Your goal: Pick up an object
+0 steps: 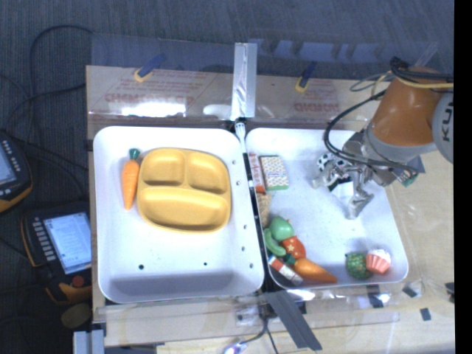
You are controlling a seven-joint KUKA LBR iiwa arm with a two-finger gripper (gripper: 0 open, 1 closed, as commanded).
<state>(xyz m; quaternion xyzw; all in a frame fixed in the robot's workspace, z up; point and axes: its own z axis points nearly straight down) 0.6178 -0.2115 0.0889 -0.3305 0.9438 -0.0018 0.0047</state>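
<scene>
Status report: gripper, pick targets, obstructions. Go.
Gripper low over right bin, nothing seen between fingers. Toys clustered at bin's near edge: cupcake, carrot piece. Box at far left. Floor beneath gripper bare.

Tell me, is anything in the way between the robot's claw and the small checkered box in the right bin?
Nothing visible blocks it. The two-finger gripper hangs over the right white bin, and only bare bin floor lies between it and the small checkered box to its left. The pile of toy vegetables sits nearer the front.
</scene>
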